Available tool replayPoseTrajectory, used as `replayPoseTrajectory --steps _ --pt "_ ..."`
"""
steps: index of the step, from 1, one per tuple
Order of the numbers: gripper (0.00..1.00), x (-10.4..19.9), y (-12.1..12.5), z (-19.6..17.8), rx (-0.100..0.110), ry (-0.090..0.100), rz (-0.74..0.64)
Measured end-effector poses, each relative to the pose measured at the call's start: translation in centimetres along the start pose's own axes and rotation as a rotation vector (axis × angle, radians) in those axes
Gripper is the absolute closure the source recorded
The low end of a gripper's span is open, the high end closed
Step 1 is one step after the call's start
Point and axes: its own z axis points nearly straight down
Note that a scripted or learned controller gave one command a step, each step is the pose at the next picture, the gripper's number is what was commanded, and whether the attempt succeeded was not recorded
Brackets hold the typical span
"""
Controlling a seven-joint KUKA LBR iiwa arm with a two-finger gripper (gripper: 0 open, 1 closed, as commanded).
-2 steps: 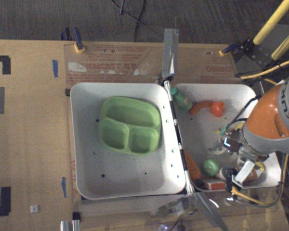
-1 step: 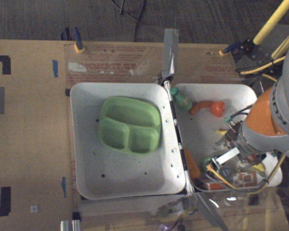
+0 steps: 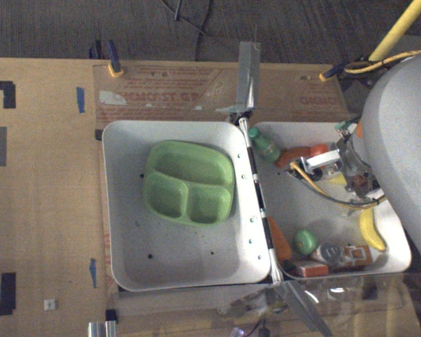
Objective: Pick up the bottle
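The gripper [image 3: 349, 175] is positioned over the upper right part of the right bin [image 3: 288, 196]; whether it is wide or narrow cannot be determined. The bottle [image 3: 264, 146], green, lies in the upper left corner of the same bin, apart from the gripper, with an orange-red item [image 3: 299, 155] between them. A banana [image 3: 370, 230] lies below the gripper, and the left bin [image 3: 133, 244] holds a green divided plate [image 3: 189, 182].

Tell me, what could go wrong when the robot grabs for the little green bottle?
The small green plastic bottle lies tucked into the right white bin's far corner, against the wall, so the gripper might bump the rim. An orange-red item lies close beside it and could get nudged or grabbed instead.
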Motion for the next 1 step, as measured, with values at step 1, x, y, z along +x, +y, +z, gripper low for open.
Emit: replayPoseTrajectory --steps 1 --pt "0.0 -7.27 -0.54 -11.39 0.005 -0.004 -0.25"
